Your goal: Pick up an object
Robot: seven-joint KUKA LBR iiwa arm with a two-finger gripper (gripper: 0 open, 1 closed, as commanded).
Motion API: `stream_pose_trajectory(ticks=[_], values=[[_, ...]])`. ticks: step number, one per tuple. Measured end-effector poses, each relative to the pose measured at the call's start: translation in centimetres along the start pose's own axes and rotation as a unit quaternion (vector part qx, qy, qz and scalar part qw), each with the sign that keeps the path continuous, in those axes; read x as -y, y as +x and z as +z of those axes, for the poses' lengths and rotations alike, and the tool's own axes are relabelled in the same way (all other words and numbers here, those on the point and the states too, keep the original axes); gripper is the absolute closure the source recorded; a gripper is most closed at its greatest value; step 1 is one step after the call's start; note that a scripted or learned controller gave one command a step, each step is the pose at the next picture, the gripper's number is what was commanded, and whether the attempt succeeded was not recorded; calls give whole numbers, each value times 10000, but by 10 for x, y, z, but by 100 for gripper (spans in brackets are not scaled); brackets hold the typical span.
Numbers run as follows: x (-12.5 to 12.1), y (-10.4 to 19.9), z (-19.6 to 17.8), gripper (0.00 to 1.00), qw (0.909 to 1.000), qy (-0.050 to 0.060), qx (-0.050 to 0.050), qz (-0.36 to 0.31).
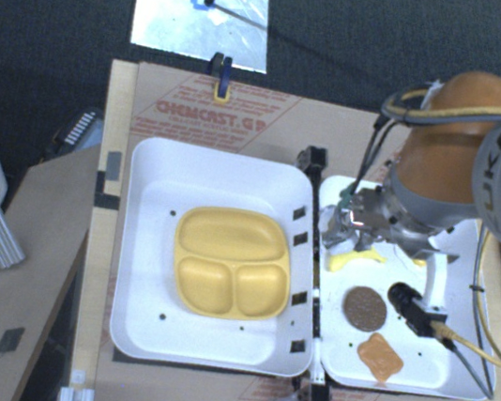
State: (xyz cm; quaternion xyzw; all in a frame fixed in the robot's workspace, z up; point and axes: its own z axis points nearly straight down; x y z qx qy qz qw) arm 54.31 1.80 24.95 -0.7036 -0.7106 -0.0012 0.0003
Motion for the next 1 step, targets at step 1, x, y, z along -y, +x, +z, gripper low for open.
stream_pose_trajectory(ticks=[1], values=[[7, 49, 16, 100, 10000, 5, 2, 4]])
